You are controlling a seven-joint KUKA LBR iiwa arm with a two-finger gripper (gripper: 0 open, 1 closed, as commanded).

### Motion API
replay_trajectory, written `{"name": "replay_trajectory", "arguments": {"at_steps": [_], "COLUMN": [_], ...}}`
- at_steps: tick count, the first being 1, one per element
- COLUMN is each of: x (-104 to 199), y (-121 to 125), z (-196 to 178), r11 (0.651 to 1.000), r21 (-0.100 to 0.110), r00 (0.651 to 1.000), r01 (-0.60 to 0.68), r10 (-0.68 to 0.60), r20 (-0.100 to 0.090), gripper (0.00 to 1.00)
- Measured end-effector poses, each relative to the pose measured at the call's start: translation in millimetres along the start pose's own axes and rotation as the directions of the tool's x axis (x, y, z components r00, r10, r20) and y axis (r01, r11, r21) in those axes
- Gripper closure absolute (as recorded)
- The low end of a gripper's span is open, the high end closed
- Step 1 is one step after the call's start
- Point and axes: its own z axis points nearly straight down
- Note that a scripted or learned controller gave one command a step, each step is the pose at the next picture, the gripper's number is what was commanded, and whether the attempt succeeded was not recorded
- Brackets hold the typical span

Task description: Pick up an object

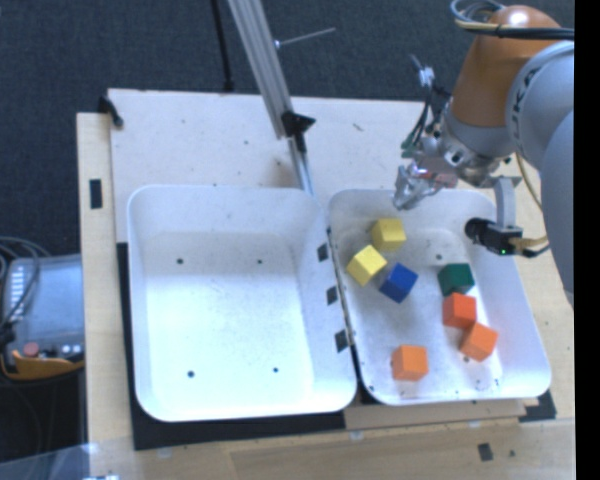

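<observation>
Gripper (408,194) is hanging over the right bin (520,298) above a yellow cube (388,233); its state is blurred, indeterminable.

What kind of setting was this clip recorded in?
Most likely a robotics lab grasping bench: a wooden bench bears two white bins, the right bin holds coloured blocks, and an aluminium mast stands behind. The gripper hovers over the right bin.

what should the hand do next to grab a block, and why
Probably a short drop toward the nearest yellow block. The hand hangs above the right bin's far rim with nothing seen in it, and that block lies just below it, with open floor on its far side. Its finger state is unclear from here.
</observation>
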Motion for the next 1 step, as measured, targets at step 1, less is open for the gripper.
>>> {"name": "replay_trajectory", "arguments": {"at_steps": [1], "x": [-2.2], "y": [1.7], "z": [-48.5], "r11": [1.000], "r21": [0.001], "r00": [1.000], "r01": [0.005], "r10": [-0.005], "r20": [0.000], "gripper": [1.00]}}
